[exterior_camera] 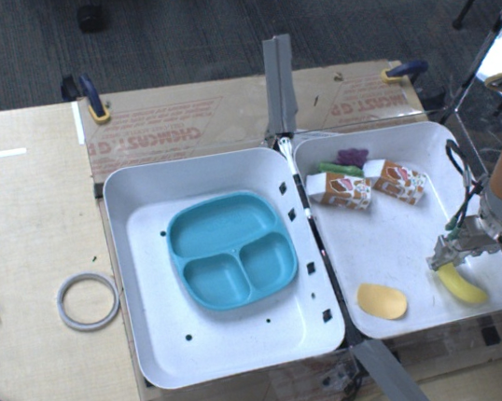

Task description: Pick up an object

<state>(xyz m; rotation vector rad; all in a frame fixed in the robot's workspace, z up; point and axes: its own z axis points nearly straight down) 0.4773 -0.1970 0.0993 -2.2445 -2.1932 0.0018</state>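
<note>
Right bin (399,237) on the desk: gripper (452,253), fingers' state indiscernible, poised over the banana (463,287), approach step; descent and closure follow.

The pincer (448,253) hangs just above a banana (462,287) in the right bin (399,237).

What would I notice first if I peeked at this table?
Probably the big blue divided plate, lying alone in the left white bin. Next, the right bin, with a yellow banana near the robot's claw, a round yellow piece toward the front, and two small orange-and-white boxes by something purple at the back.
</note>
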